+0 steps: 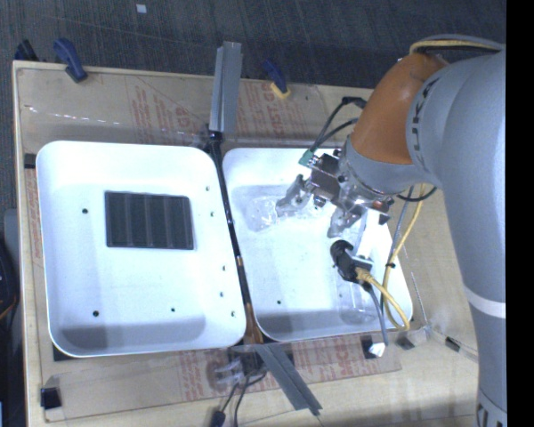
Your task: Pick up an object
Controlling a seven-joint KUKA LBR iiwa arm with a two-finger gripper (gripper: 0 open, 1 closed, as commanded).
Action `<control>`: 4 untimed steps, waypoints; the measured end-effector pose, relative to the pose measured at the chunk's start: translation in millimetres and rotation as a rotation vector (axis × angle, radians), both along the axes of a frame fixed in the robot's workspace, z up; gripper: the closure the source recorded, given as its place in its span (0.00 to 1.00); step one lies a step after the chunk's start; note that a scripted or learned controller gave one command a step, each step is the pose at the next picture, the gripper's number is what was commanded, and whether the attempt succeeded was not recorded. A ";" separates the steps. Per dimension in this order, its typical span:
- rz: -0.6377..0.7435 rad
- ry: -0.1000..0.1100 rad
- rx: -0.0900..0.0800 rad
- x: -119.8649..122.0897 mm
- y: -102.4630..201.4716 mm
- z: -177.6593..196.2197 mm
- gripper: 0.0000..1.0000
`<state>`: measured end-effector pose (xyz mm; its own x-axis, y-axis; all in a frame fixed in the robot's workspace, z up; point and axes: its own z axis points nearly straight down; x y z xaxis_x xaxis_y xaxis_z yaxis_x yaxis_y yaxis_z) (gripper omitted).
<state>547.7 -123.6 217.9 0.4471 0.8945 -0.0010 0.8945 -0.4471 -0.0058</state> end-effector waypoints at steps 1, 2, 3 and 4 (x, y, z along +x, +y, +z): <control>0.328 -0.005 -0.002 -6.4 -70.5 41.8 0.00; 0.066 -0.009 -0.001 -13.4 29.8 139.4 0.00; -0.215 0.002 -0.002 -62.9 40.7 32.4 0.00; -0.202 -0.006 -0.002 -48.6 -14.8 107.8 0.00</control>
<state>499.1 -138.4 325.8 0.6173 0.7868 0.0004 0.7868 -0.6173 0.0002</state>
